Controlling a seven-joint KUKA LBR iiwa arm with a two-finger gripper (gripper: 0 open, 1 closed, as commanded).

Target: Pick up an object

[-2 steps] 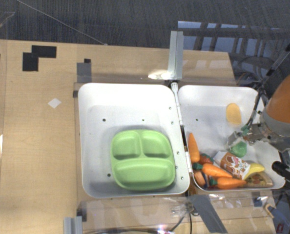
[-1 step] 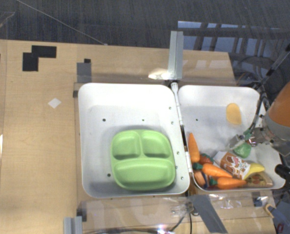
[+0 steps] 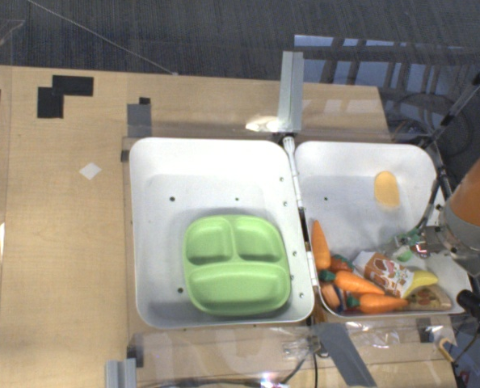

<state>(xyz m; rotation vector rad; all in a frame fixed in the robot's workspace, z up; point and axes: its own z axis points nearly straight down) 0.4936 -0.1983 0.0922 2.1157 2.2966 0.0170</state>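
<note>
The right bin (image 3: 345,176) holds a pile of toy food at its near edge. There are several orange carrots (image 3: 357,283), one of them upright along the divider (image 3: 320,246). A brown-and-white snack packet (image 3: 388,273) lies next to a yellow banana (image 3: 422,280). A yellow-orange oval piece (image 3: 386,188) lies alone toward the far right of that bin. The arm's orange band (image 3: 478,196) and grey wrist come in from the right edge. My gripper (image 3: 413,242) sits low at the bin's right side, just above the packet and banana. Nothing can be seen held in it.
The left bin (image 3: 167,176) holds a green divided plate (image 3: 237,263) in its near half. A metal post (image 3: 291,91) stands behind the divider between the bins. Cables and a dark frame lie at the far right.
</note>
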